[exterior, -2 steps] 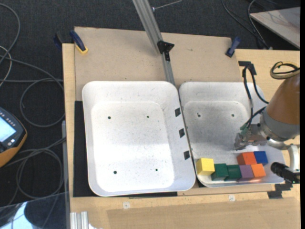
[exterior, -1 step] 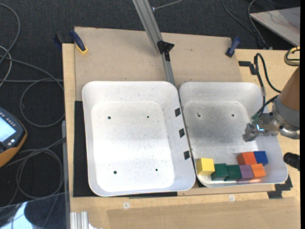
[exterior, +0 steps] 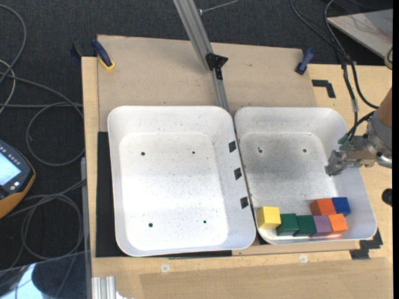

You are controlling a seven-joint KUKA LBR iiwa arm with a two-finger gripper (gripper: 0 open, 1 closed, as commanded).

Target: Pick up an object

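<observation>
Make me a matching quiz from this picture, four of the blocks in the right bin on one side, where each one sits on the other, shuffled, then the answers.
Blocks:
1. yellow block
2. blue block
3. red block
4. orange block

Places:
A. directly left of the blue one
B. far left end of the cluster
C. directly in front of the blue one
D. back right corner of the cluster

Pairs: 1-B, 2-D, 3-A, 4-C

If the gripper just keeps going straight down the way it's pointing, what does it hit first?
Probably the bare floor of the right bin. The gripper hangs above the blocks' cluster in the view, though depth is hard to judge.

arm [exterior: 388,120] cut off right, hand [exterior: 335,162] seemingly blurred
</observation>
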